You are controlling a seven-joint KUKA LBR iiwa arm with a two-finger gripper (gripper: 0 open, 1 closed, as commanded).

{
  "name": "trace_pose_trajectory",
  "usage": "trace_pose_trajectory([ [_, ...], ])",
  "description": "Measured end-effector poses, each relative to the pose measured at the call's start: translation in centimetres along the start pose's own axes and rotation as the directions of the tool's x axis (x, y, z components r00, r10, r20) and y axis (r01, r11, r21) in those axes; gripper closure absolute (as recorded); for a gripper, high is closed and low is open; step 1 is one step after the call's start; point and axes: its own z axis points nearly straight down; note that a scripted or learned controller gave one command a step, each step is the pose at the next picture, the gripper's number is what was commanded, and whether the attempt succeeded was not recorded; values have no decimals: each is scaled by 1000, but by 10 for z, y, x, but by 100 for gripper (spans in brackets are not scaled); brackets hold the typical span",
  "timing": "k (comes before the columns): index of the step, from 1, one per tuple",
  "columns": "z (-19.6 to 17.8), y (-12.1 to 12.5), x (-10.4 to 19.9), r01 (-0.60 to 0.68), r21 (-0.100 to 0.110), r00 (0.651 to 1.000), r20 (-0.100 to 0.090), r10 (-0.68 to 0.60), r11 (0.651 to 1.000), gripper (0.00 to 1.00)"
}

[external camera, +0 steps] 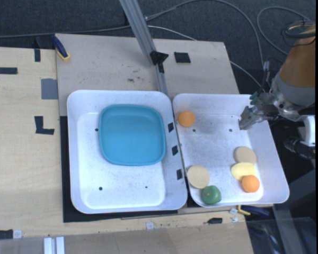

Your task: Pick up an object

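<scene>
While the bench (pixel 21 142) lies still under the overhead camera, two shallow white bins sit side by side on it. Filling most of the left bin (pixel 85 194) is a square blue plate (pixel 132 134), lying flat, a little toward the far side. Over the right edge of the right bin (pixel 217 142) reaches the grey arm (pixel 299 67), its orange band showing at the far right. At the arm's tip the gripper (pixel 247 118) hangs above the bin's far right corner, its dark fingers close together and nothing visible between them, though from here I cannot tell their exact gap.

Six small pieces lie in the right bin. A tan disc (pixel 197 176) rests near the left wall, with a green ball (pixel 211 194) touching its near side. Along the right wall a beige piece (pixel 245 154), a yellow piece (pixel 243 170) and a small orange ball (pixel 250 183) crowd together, touching in a row. Well apart, an orange ball (pixel 186 118) sits alone at the far left corner.
</scene>
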Motion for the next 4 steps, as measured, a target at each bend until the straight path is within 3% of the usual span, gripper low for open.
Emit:
trace_pose_trajectory([
  [2,-13,20,113,6,0,1000,-1,-6,1000,100],
  [3,-2,39,163,4,1,1000,-1,-4,1000,100],
  [4,-2,40,217,4,1,1000,-1,-4,1000,100],
])
